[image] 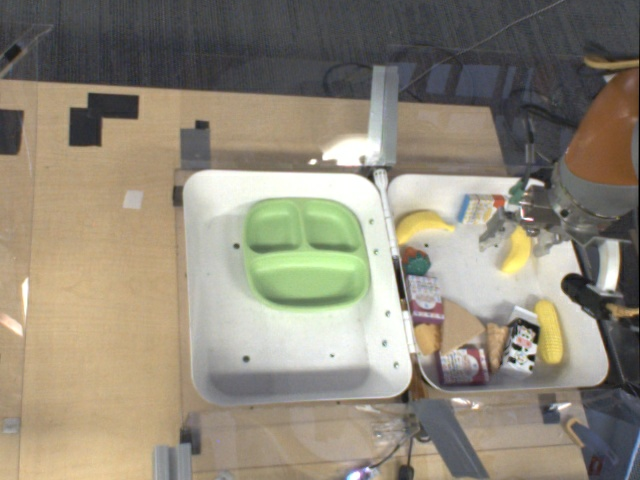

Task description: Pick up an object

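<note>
In right bin (470, 258): two bananas (424, 225) (517, 253), one corn cob (548, 332); pincer (515, 230) spread wide, touching second.

Arm (608, 138) enters from right edge, orange band uppermost, grey wrist below it. Gripper (517, 226) pts left & down over right bin's upper part, metal fingers (497, 230) spread apart, nothing seen betw. them.

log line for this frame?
gripper over right bin | above small banana | grasp unconfirmed | green tray in left bin
</note>
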Robot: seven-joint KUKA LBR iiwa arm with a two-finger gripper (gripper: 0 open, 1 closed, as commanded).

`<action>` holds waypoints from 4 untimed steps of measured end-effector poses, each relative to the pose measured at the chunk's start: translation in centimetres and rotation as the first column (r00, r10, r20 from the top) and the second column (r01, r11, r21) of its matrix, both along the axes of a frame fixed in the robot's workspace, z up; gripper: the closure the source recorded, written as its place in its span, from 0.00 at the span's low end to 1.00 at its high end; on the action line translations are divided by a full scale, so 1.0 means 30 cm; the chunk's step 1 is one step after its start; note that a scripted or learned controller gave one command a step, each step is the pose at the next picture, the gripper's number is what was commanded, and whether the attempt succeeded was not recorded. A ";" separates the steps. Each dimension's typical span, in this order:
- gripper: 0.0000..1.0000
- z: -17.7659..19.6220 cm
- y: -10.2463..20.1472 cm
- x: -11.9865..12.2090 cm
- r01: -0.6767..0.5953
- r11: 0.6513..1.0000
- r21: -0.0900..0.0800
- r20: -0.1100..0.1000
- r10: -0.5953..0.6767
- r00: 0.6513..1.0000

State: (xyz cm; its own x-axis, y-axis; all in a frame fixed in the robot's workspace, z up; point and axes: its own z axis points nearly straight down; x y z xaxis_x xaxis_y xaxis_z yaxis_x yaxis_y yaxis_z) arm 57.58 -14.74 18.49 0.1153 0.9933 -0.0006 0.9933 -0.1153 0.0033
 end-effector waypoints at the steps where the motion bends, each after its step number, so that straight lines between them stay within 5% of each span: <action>1: 0.00 -0.256 -0.119 0.126 -0.130 0.991 -0.011 0.024 0.131 0.991; 2: 0.00 -0.323 -0.088 0.312 -0.278 0.961 -0.002 -0.004 0.278 0.961; 3: 0.00 0.047 -0.126 0.315 -0.157 0.988 -0.002 0.003 0.157 0.988; 4: 0.00 -0.296 -0.055 0.291 -0.258 0.966 -0.001 0.002 0.258 0.966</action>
